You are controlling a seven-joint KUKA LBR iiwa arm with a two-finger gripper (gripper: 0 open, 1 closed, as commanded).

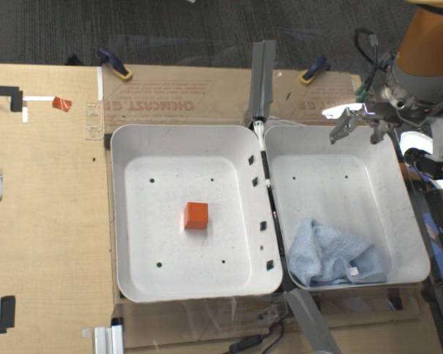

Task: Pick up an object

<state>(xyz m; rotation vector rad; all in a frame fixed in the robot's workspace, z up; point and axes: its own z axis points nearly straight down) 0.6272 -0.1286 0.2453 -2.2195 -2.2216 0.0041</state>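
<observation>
1. Nearest the cam: light-blue cloth [334, 254], crumpled in the near-left corner of the right bin [399, 198], w/ a small white tag showing on its near side.
2. Orange-red block [196, 216] sat in the left bin [133, 220], roughly mid-floor, a bit toward the near side, on its own & well apart from the walls.
3. Both bins stood side by side, inner rims touching along a divider w/ small black clips.
4. Gripper [362, 127] hung over the far rim of the right bin, near its far-right corner, well apart from cloth & block. Nothing was between its fingers; jaws looked spread, w/ a gap showing between the two dark fingers.
5. Arm came in from the right, orange band [426, 28] at top-right above the grey wrist.
6. Cardboard sheet [177, 98] lay under & behind the bins, held by two blue-yellow clamps [115, 63] at its far edge.
7. Far left: wooden benchtop [44, 198] w/ a small red item [61, 104] & black brackets.
</observation>
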